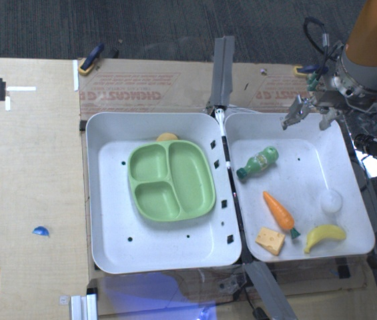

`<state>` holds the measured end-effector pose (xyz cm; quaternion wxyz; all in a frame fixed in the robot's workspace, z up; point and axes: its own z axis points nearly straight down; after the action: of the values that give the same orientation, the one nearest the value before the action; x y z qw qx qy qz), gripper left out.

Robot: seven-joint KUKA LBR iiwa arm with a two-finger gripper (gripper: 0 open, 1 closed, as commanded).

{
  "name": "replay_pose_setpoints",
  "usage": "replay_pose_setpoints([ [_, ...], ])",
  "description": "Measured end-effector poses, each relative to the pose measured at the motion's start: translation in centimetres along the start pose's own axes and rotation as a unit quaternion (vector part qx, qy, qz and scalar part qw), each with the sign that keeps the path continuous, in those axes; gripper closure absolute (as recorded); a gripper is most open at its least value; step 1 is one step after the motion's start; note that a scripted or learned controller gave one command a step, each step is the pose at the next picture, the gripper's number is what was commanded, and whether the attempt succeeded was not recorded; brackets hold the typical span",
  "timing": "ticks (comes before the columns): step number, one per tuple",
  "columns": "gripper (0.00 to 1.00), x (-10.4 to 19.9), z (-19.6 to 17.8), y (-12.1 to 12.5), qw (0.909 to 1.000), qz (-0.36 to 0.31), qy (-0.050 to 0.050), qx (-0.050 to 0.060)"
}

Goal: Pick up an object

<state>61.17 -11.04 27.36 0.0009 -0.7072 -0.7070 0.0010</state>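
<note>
My arm (373, 29) enters at the upper right of the frame, the orange band showing at the top right corner and the grey wrist section directly beneath it. Black cabling loops off the wrist toward the left. The wrist sits high in the frame, near the right edge. The gripper (311, 113) hangs below and to the left of the wrist, its two fingers (293, 115) spread apart, one angled out toward the left, the other lower right of it. I see nothing between them. The fingertips point downward and toward the lower left of the frame. The arm's lower links are cut off by the frame edge
</note>
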Motion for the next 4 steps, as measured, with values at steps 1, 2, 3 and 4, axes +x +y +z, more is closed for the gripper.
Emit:
replay_pose_setpoints([
  [1, 0.00, 0.2, 11.6, -4.0, 0.9999, -0.016, 0.000, 0.000],
  [2, 0.00, 1.6, 18.4, -12.4, 0.9990, 0.044, 0.000, 0.001],
  [3, 1.00, 1.5, 17.5, -12.4, 0.9989, 0.046, 0.000, 0.001],
  [4, 1.00, 2.3, 8.3, -6.9, 0.9986, 0.053, -0.001, 0.000],
])
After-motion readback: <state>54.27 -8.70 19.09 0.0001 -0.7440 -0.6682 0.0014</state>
